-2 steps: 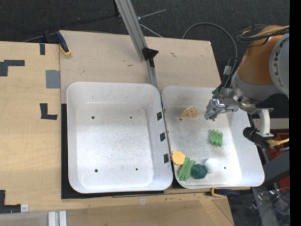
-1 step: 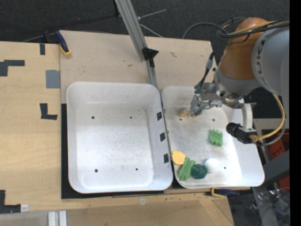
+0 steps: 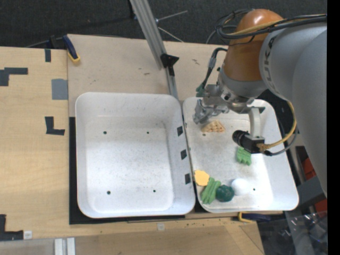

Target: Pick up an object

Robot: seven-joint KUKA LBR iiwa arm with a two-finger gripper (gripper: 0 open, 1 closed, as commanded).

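Two bins, and your gripper [image 3: 202,117] is hanging low over the right-hand one.

You're looking at the fingertips sitting near the right bin's [image 3: 276,195] far-left corner, and whether they're parted or closed, you cannot tell from up here; nothing is showing between them. Just beside the tool, a touch toward the bin's middle, a tan waffle-like piece [image 3: 214,127] is lying flat. Further toward the near edge from the tool, a yellow piece [image 3: 201,177], a green bundle [image 3: 210,190], a dark green ball [image 3: 224,193] and a white ball [image 3: 240,185] are clustering together. A light green block [image 3: 244,156] is sitting beyond the waffle, nearer the arm's side. The left bin [image 3: 127,153] is lying across the divider from your tool.
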